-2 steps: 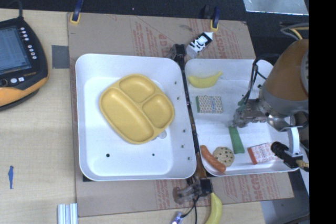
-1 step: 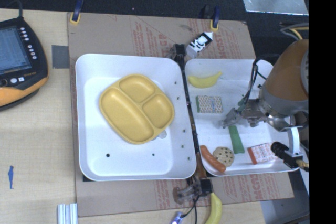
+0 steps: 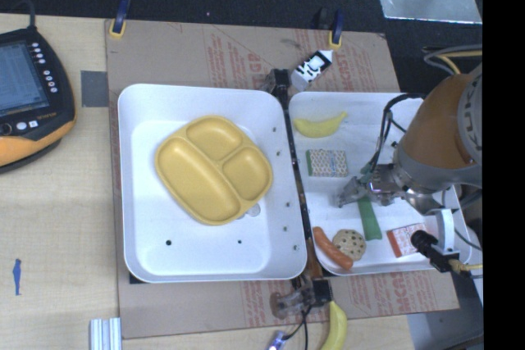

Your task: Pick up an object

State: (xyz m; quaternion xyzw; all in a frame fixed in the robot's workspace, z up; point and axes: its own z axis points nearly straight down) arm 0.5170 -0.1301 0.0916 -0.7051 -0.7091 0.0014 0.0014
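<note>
Likely target is the green stick (image 3: 368, 220), lying flat in the right bin (image 3: 373, 104), just below the pincer (image 3: 354, 193). Whether the pincer is released or clenched, you can't tell from this angle; nothing visibly sits between its tips.

Risks you should watch:
- Green stick is thin and flat on the bin floor. The tips could skid over it or push it sideways instead of getting under an edge.
- Crowding: the cookie (image 3: 349, 243) and hot dog (image 3: 332, 249) sit just below-left of the stick, the red packet (image 3: 404, 240) just to its right, and the patterned sponge block (image 3: 327, 162) is near the pincer on the upper left. A small offset grabs or bumps a neighbour.
- Toy banana (image 3: 320, 125) near the bin's top edge is well apart, low risk.
- Cables near the wrist hang over the bin and could drag items.

The left bin (image 3: 139, 176) holds a yellow divided plate (image 3: 213, 169); not in play.
</note>
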